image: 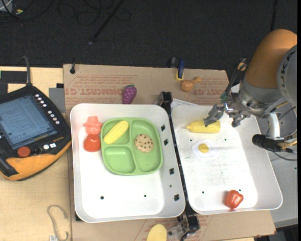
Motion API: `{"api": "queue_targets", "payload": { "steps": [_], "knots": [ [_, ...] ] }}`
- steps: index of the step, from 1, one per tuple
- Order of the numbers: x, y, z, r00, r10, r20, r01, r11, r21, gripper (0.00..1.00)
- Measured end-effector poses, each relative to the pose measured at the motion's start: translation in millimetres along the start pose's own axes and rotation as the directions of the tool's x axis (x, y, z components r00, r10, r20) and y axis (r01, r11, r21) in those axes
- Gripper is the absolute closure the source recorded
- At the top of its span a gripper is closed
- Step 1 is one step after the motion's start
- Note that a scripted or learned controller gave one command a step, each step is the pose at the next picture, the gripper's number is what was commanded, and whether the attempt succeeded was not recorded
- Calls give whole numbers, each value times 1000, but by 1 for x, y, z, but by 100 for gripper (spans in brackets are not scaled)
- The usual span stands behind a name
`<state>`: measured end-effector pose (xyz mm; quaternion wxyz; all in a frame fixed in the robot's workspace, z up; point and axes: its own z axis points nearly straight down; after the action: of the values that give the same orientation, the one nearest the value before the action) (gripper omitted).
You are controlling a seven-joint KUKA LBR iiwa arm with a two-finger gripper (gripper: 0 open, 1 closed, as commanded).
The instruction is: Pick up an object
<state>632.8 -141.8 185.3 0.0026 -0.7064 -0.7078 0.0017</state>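
Mustard bottle (204, 127) lies in right bin (271, 185) on cardboard-covered bench (105, 84), beneath spread, empty tool (224, 115).

Definitely a robotics lab, not anyone's kitchen. The bench (25, 205) has two white bins (120, 205) sitting on taped-down cardboard (150, 82), a teach pendant (25, 129) with a screen and red button parked at 9 o'clock, loose cables (7, 1) at 11 o'clock against black carpet-like backing. All the food is plastic toy stuff, like the corn (115, 131) in a green divided tray (132, 147).
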Motion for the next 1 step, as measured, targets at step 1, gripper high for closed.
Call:
{"api": "queue_targets", "payload": {
  "steps": [1],
  "knots": [
    [-5, 2, 61, 1000, 1, 0, -1, 1000, 1, 0]
  ]
}}
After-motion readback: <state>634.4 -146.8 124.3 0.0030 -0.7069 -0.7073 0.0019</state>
